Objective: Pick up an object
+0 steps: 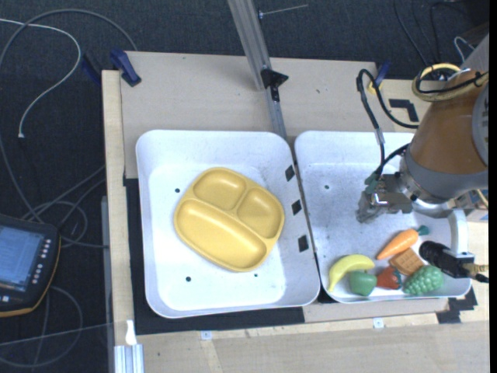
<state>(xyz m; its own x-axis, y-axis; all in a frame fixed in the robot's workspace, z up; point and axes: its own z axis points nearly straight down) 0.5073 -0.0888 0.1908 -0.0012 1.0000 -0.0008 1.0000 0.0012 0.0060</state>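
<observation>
Robotics laboratory test cell. A plywood bench [233, 76] with blue clamps [124, 67] at its corners stands on dark carpet strewn with loose cables [46, 61]; an aluminium post [247, 22] rises from the bench, a teach pendant [23, 263] lies at the left, and two white bins [155, 231] hold toy plastic food [388, 266] as test objects

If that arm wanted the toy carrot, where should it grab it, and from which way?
Probably across the carrot's orange middle, coming straight down. It lies flat and slanted in the right bin, its thin sides free, while other toy foods crowd just below it. The gripper hangs up-left of it.
</observation>
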